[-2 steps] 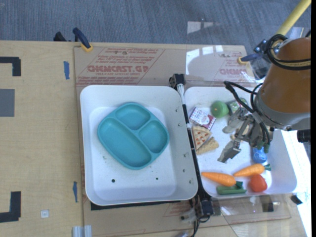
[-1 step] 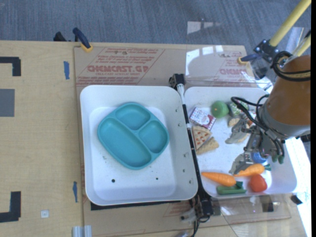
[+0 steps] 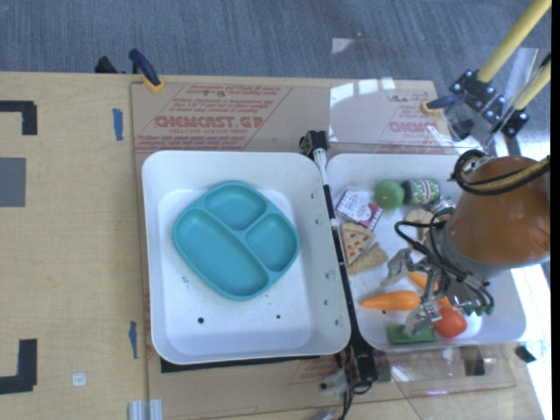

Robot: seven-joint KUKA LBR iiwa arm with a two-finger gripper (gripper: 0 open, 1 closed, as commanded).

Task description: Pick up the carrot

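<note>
Approach step: claw [image 3: 430, 307] hovering just right of the carrot [image 3: 391, 301], lying free in the right bin [image 3: 512, 322]. Open or closed, hard to tell. Next: straddle, close, lift.

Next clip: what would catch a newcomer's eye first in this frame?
Probably the teal divided plate, alone in the left bin. Next, the arm with its orange band, reaching into the right bin, where the gripper hangs over a cluster of toy food. The carrot lies just left of the gripper, with a red piece on the gripper's other side and a pizza slice further up.
</note>
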